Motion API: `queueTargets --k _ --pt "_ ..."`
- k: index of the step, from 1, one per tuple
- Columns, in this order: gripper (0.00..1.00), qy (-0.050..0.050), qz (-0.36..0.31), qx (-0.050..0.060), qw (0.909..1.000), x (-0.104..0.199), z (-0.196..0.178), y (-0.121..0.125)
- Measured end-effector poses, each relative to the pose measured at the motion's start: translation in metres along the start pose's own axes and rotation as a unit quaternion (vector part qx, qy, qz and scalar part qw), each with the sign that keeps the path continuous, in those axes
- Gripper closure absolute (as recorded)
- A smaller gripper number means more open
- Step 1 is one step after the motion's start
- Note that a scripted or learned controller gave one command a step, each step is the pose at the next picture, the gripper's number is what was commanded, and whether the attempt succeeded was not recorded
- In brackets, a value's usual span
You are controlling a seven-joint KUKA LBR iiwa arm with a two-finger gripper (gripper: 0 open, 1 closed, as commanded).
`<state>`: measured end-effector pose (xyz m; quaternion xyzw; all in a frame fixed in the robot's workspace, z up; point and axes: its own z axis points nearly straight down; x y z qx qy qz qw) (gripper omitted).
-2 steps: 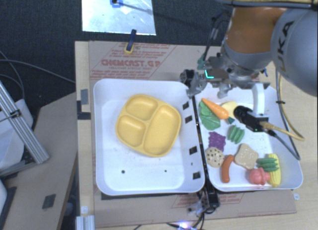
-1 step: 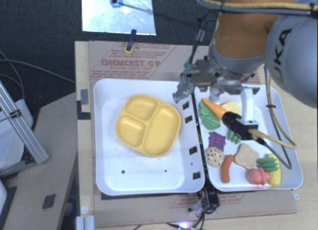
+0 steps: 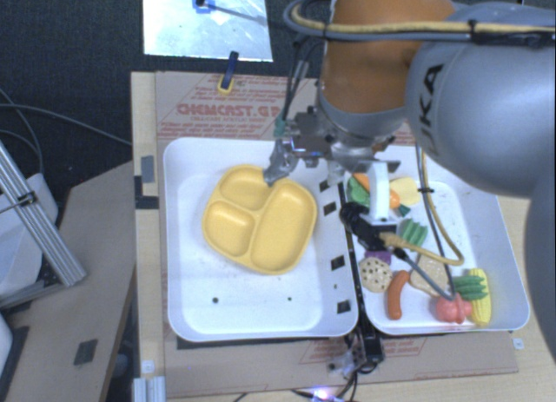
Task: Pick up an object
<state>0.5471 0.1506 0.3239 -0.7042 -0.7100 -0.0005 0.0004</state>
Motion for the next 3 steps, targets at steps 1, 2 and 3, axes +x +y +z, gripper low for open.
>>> queueTargets --k 1,2,3 --pt "0.0 -0.003 0.006 0.006 1.0 -0.042 0.131 0.007" --pt "0.0 -0.001 0.003 0.002 1.0 -0.027 0.172 0.015" --pt "0.0 -0.003 0.01 0.001 1.0 -0.142 0.138 -0.057"
